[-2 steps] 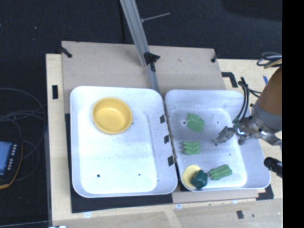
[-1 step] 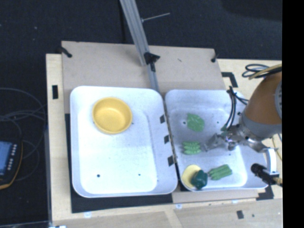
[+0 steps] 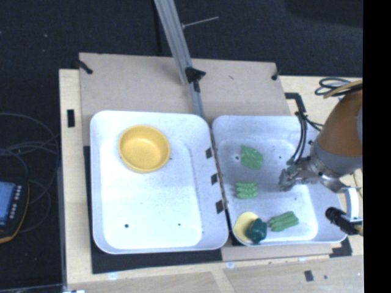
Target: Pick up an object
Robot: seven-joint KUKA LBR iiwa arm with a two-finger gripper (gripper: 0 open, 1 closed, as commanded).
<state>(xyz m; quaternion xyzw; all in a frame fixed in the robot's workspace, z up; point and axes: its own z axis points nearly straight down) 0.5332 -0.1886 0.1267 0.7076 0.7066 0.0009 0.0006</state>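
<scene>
Pale wood tabletop (image 3: 146, 273) carries two shallow white bins side by side, with a tan board behind them and dark floor beyond. On the left, the left bin (image 3: 153, 224) holds a yellow bowl (image 3: 144, 148) in its far left corner. To the right, the right bin (image 3: 305, 133) holds several things: a green leafy piece (image 3: 251, 157) near its middle, a green ridged piece (image 3: 245, 190) just below that, a green pickle-like piece (image 3: 283, 221) toward the near edge, and a small yellow cup (image 3: 243, 224) in the near left corner with a dark green lump (image 3: 257, 230) resting at its rim. Reaching in from the right, the grey arm (image 3: 342, 145) has its gripper (image 3: 290, 179) low over the right bin, beside the leafy and ridged pieces but apart from them. Whether the fingers are spread or closed cannot be told, and nothing is seen between them.
</scene>
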